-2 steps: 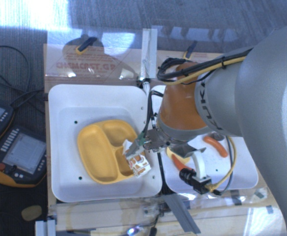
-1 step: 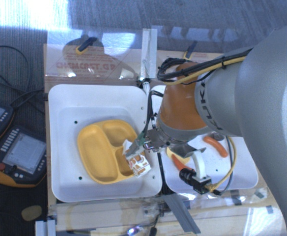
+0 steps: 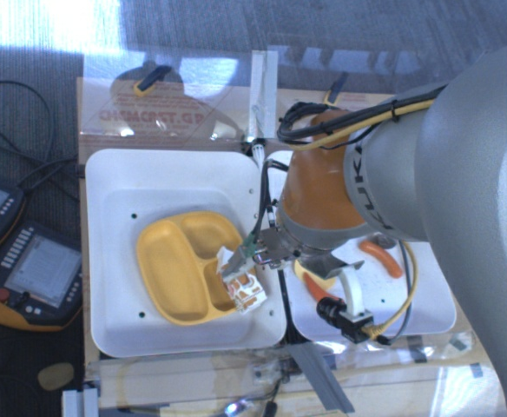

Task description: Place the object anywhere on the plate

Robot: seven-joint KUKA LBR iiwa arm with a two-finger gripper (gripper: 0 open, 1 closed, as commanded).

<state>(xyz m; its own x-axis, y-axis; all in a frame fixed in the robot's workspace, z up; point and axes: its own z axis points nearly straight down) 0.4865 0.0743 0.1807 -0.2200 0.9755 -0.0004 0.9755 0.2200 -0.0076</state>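
A yellow divided plate [image 3: 180, 263] lies in the left white bin [image 3: 115, 189]. A small white carton with orange-brown print [image 3: 243, 287] hangs tilted over the plate's right rim, its lower corner near the rim. My gripper [image 3: 252, 255] reaches in from the right, just above the wall between the bins, and is shut on the carton's upper white end. The grey arm with its orange band [image 3: 319, 194] rises behind it and hides much of the right bin.
The right white bin [image 3: 431, 307] holds an orange carrot-like piece [image 3: 384, 257], a small red piece [image 3: 325, 306] and an orange piece [image 3: 308, 278] under the wrist. A cable with a black plug [image 3: 353, 324] hangs over that bin. A clear plastic sheet [image 3: 162, 111] lies behind the bins.
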